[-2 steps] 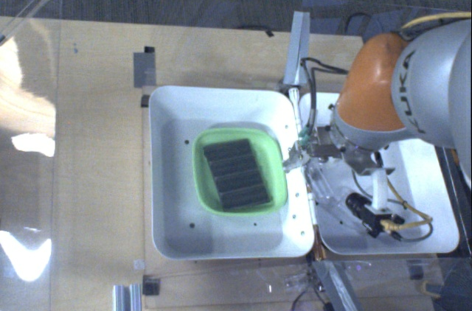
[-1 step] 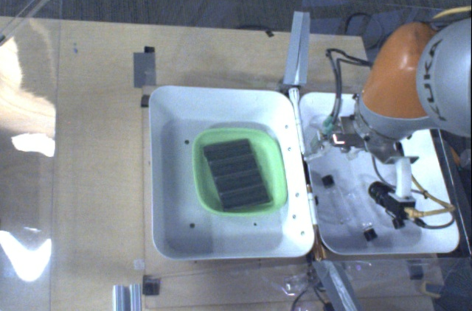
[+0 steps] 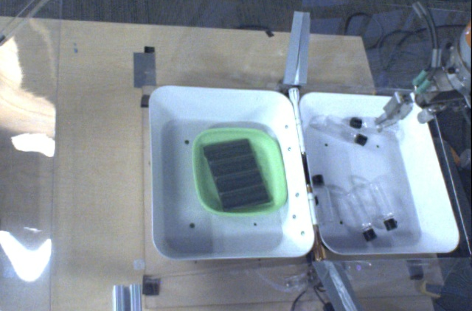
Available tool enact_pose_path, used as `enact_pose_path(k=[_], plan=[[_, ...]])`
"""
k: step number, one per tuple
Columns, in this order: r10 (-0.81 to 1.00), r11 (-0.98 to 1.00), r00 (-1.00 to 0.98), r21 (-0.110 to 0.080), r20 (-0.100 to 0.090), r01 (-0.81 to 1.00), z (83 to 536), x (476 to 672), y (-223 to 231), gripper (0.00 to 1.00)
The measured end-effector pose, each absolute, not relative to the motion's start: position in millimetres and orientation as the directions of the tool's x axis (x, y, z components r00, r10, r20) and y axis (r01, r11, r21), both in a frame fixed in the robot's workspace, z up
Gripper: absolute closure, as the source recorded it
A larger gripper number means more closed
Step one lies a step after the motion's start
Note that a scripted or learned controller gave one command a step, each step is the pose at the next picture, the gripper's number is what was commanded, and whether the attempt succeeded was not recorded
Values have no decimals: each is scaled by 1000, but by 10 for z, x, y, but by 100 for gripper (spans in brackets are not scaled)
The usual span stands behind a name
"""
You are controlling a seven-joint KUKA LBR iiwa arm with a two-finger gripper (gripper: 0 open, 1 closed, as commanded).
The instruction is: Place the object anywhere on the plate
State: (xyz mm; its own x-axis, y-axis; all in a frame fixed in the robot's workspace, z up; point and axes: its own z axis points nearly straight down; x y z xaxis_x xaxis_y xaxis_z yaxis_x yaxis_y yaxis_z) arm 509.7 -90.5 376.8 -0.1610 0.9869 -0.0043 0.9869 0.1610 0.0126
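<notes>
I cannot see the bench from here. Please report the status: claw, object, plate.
Claw above right bin's far edge, grip unclear. Clear bottles lying in right bin. Green plate in left bin, dark ridged block on it.

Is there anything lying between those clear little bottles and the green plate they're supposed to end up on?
Yes, the bins' walls. The clear bottles lie in the right bin, while the green plate sits in the left bin. The two raised rims meet between them, so a bottle must be lifted over.
</notes>
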Motion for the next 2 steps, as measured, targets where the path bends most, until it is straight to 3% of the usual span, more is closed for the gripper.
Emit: enact_pose_path(k=[1, 2], plan=[[945, 328, -328, 11, -9, 945, 4278, 4888, -1539, 0], [979, 205, -205, 13, -9, 979, 4378, 4889, -2059, 0]])
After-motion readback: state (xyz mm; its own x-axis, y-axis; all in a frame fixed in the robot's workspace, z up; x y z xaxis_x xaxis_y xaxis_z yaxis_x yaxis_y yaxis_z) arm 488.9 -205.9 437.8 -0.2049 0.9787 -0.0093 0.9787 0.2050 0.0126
